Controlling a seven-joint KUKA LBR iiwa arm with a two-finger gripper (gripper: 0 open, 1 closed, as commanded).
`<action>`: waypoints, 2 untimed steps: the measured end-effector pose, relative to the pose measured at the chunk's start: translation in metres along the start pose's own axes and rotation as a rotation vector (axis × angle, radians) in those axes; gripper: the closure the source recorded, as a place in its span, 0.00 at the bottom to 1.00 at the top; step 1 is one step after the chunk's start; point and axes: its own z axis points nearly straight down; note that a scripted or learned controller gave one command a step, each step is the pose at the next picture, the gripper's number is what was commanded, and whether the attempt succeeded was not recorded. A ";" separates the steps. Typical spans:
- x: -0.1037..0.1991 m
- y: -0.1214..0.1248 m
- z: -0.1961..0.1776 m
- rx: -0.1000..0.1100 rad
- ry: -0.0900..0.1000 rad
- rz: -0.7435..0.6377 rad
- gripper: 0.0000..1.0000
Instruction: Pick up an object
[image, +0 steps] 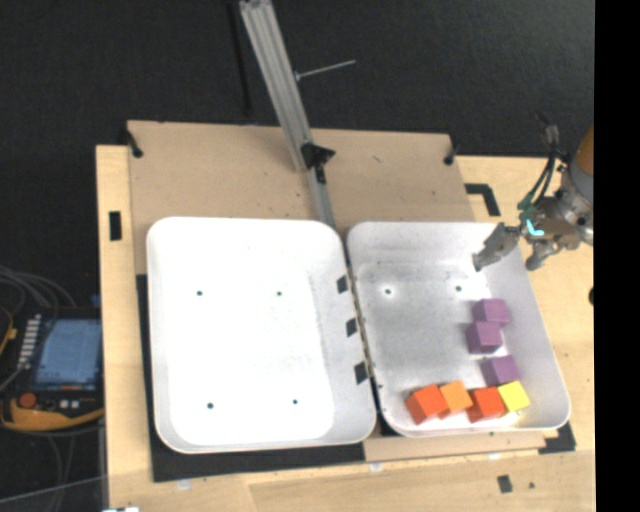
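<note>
Purple blocks (489, 324) sat in right bin (420, 250), near its right wall | my pincer (512, 246) hung above, spread wide, holding nothing | wall might bump my finger, so I could miss.

Fixed overhead camera, slanted down (both bins (250, 330))

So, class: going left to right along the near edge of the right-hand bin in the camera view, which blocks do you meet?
Red-orange cube-shaped block → lighter orange cube-shaped block → second red-orange cube-shaped block → yellow cube-shaped block.
</note>
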 end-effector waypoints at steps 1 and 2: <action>0.000 0.001 -0.002 -0.004 -0.002 -0.001 0.00; -0.009 0.005 0.056 0.001 -0.003 0.004 0.00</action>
